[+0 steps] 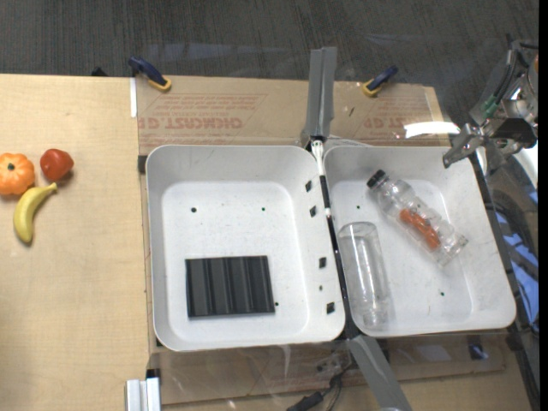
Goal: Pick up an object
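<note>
Clear bottles in right bin, black tray left

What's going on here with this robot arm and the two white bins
A robot arm is set to pick up an object, but nothing shows between its fingers. Its gripper sits above the far right corner of the right bin. That bin holds a clear plastic bottle with a black cap and a clear plastic cup lying on its side. The left bin holds a black ribbed tray. A banana, an orange and a red fruit rest on the bench to the left.
</note>
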You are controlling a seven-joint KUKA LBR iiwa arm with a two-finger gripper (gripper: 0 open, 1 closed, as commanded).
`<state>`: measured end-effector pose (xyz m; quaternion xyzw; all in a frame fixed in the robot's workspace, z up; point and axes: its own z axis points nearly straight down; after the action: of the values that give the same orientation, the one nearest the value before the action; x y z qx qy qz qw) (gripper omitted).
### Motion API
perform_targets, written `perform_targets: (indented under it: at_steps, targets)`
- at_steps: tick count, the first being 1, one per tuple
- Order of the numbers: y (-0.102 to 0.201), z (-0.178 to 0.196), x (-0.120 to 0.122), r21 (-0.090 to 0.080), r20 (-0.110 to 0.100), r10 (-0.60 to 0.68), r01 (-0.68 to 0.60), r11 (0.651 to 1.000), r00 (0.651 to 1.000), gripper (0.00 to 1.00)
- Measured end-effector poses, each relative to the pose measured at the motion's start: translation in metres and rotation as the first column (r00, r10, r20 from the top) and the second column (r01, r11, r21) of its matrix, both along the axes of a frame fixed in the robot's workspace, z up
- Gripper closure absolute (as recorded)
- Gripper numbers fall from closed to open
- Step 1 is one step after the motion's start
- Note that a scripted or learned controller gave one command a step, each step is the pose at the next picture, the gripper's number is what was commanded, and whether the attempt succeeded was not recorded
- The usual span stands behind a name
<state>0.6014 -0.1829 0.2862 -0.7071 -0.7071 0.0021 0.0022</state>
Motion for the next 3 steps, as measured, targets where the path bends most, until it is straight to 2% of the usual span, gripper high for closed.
perform_targets:
  at_steps: [1, 2, 3]
  targets:
    - [-0.008, -0.117, 0.018, 0.002, 0.001, 0.159, -0.159, 0.987, 0.987, 0.0]
    - [-0.011, -0.146, 0.012, -0.017, 0.039, 0.235, -0.234, 0.972, 0.971, 0.0]
    - [-0.018, -0.168, 0.015, 0.0, 0.004, 0.155, -0.155, 0.988, 0.988, 0.0]
